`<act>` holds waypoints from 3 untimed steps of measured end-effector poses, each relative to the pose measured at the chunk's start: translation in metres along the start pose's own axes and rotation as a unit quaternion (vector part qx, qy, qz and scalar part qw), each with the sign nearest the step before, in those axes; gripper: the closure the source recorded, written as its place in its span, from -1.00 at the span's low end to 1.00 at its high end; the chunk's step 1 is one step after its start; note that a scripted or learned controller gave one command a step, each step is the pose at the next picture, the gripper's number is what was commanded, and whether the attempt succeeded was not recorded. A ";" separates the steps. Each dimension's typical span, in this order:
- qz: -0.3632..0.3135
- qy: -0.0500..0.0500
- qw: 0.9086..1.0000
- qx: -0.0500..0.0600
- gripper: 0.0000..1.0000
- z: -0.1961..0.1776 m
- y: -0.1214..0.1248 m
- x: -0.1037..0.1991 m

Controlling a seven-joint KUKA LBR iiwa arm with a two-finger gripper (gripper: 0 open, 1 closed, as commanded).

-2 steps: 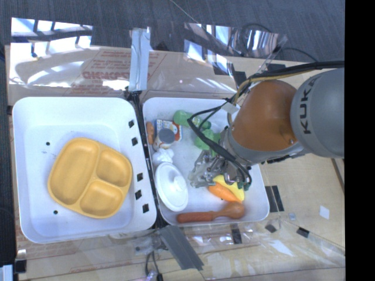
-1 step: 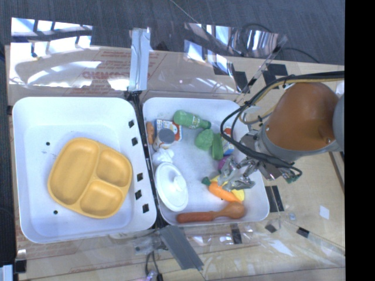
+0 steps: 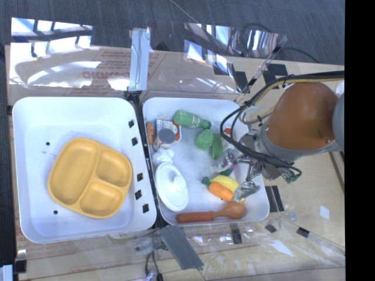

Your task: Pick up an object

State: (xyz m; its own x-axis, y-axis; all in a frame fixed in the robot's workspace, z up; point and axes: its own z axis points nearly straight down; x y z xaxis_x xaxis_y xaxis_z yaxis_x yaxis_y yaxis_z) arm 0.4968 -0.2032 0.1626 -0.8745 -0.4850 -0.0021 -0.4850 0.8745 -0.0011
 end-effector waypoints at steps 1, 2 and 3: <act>0.026 -0.001 1.000 0.006 -1.00 0.060 -0.028 -0.028; 0.041 0.001 0.999 -0.001 -1.00 0.071 0.008 -0.004; 0.039 0.000 0.999 0.000 1.00 0.060 0.007 -0.006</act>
